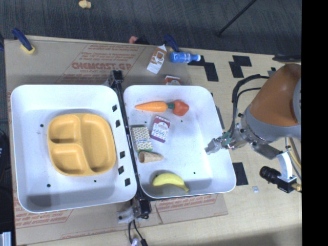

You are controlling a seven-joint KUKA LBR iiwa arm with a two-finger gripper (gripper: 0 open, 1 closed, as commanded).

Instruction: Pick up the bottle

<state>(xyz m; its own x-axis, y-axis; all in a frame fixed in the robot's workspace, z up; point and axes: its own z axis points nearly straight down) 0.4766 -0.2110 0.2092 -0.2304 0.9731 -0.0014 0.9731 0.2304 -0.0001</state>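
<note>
Blue and untouched, the bottle (183, 58) lies on the bench beyond the right bin (223, 160), well apart from your gripper (216, 145) at that bin's right rim, whose grip you cannot tell, so the pick is all ahead.

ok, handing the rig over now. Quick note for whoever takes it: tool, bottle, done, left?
Tool: over the right bin's right rim, low; can't tell if open or shut. Nothing seen in it.
Bottle: blue, lying on the cardboard behind the right bin, outside both bins, beside a small carton.
Right bin holds a carrot, banana, cone and small packets. Left bin holds a yellow tray.
Done: nothing visible; bottle not grasped.
Left: move the tool back past the bin to the bottle, grasp, lift.
</note>
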